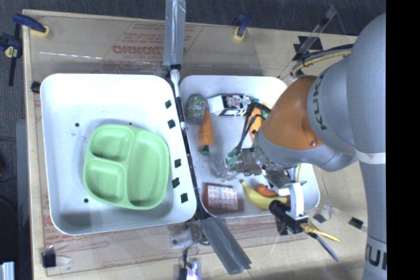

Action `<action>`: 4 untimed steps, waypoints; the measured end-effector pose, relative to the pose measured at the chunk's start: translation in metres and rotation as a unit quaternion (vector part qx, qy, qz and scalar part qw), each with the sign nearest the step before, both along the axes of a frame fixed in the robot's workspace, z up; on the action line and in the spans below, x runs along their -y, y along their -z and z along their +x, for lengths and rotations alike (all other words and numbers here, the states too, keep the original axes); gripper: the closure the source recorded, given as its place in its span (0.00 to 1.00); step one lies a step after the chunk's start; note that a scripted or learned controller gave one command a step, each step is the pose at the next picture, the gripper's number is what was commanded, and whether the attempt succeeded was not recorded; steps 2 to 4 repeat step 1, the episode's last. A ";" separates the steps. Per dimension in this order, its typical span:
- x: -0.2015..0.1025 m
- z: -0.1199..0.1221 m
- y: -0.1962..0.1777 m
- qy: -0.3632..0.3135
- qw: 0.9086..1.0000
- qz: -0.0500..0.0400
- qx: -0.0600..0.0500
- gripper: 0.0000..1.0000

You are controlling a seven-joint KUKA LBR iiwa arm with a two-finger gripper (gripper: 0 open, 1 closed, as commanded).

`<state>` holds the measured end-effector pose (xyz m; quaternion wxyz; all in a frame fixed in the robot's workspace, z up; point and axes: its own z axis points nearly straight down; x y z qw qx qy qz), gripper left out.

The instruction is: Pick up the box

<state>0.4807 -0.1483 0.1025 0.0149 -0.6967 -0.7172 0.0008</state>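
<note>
The hand was low in the right bin, its body under the orange wrist; whether it was open, closed or gripping could not be told. Near it lay a carrot, a brown can and a banana, while the box rested flat by the bin's far wall, apart from the hand. The step appeared to be the approach; the next move would call for shifting toward the far wall, over the box.
</note>
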 end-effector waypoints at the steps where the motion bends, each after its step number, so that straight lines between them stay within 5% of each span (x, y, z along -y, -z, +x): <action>1: 0.000 0.000 0.000 0.000 1.000 0.000 0.000 0.00; 4: 0.000 0.000 0.000 0.000 1.000 0.000 0.000 0.00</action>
